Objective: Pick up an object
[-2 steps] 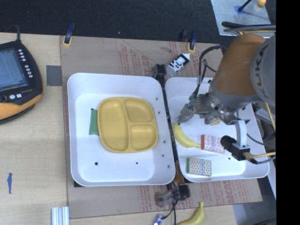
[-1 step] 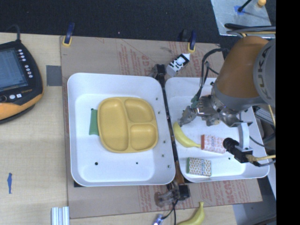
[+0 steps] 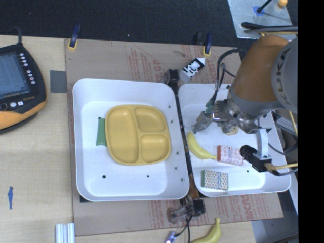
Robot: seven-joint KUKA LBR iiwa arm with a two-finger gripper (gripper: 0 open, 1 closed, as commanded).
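Gripper: your gripper hangs low over the right bin, near its left wall. You cannot tell from this angle how the jaws stand, and nothing is visibly between them.
Nearest object: the banana lies just below the gripper, curving from the bin's left wall toward the middle.
Other candidates: a small red-and-white packet touches or nearly touches the banana's lower end; a patterned green packet lies near the front wall.
Left bin: the left bin holds a yellow divided plate over a green item.
Approach: you likely do best straddling the banana's mid-body across its narrow width.
Risk: the bin wall may block one side; keep clear of the red-and-white packet.
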